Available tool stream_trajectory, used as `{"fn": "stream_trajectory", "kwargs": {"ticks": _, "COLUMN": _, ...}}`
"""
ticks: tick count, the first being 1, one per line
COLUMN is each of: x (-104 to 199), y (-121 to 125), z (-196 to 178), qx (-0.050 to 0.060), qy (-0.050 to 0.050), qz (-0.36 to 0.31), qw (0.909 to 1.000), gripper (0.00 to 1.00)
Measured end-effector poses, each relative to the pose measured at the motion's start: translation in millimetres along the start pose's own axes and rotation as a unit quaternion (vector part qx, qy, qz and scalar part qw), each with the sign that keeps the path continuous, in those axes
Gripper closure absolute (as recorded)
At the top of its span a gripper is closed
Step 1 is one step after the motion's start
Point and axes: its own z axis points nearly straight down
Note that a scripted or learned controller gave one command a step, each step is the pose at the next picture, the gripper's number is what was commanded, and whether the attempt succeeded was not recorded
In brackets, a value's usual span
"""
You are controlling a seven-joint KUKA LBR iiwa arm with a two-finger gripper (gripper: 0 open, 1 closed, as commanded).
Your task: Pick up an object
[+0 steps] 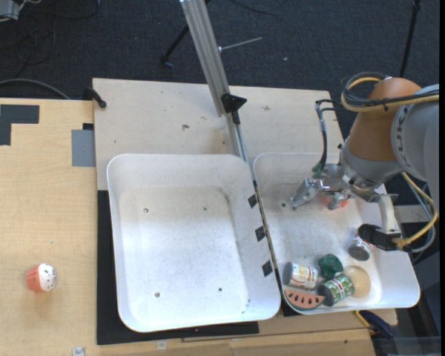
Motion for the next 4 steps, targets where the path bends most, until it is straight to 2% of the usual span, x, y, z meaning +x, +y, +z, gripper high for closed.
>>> {"fn": "stream_trajectory", "kwargs": {"ticks": 1, "x": 1, "y": 0, "z": 32, "qx": -0.003, "qy": -0.001, "qz": 0.000, "qw": 1.0000, "gripper": 0.00}}
{"fn": "stream_trajectory", "kwargs": {"ticks": 2, "x": 0, "y": 0, "z": 22, "qx": -0.003, "qy": -0.001, "qz": 0.003, "qw": 1.0000, "gripper": 1.00}}
{"fn": "stream_trajectory", "kwargs": {"ticks": 4, "x": 3, "y": -2, "z": -94, "qx": -0.006, "qy": -0.001, "qz": 0.000, "qw": 1.0000, "gripper": 1.00}}
